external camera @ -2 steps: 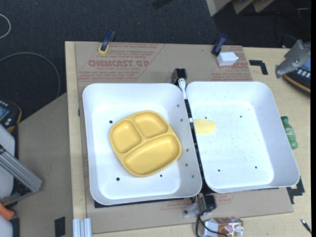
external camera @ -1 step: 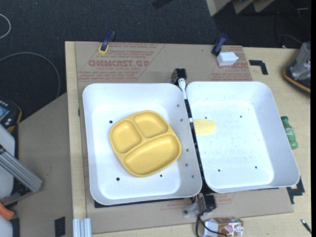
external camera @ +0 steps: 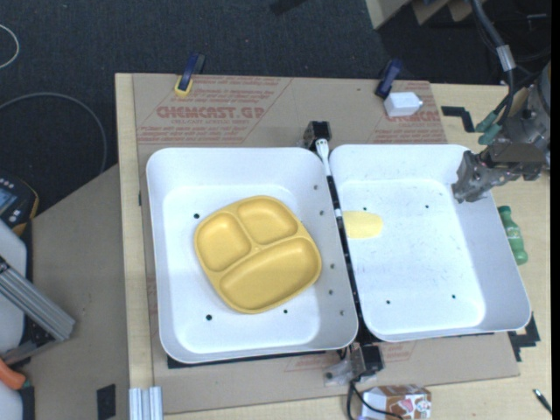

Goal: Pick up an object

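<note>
A yellow divided plate point(external camera: 257, 253) with three compartments lies in the left bin point(external camera: 175, 178). A small pale yellow flat piece point(external camera: 362, 226) rests at the left side of the right bin point(external camera: 490, 296). My gripper point(external camera: 471, 186) hangs over the right bin's upper right corner, far from both yellow things. Nothing shows between its fingers.
A green bottle-like object point(external camera: 513, 233) lies on the bench just outside the right bin's right wall. A white block point(external camera: 402, 104) and blue clamps point(external camera: 188, 73) sit at the board's far edge. Cables run in the gap between the bins.
</note>
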Controlling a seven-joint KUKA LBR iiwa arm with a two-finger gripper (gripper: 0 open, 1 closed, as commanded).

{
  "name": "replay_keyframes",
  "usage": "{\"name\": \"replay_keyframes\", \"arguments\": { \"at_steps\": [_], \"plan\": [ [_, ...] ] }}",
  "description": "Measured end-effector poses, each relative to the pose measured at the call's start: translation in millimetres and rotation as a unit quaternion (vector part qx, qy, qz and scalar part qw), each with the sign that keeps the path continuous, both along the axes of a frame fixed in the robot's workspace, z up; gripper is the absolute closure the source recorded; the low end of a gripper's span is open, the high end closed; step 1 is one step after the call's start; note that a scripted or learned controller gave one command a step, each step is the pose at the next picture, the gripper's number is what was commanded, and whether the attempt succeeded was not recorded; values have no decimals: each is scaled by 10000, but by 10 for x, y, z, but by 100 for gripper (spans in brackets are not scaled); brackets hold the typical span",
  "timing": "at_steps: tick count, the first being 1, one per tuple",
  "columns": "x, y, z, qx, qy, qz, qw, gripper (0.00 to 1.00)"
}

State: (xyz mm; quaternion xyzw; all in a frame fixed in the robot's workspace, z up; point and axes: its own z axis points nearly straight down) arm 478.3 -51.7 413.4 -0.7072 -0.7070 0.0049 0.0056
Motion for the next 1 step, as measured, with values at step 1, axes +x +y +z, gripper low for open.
{"name": "replay_keyframes", "arguments": {
  "at_steps": [1],
  "plan": [
    [1, 612, -742, 4, -23, 34, 10000, 100]
  ]
}}
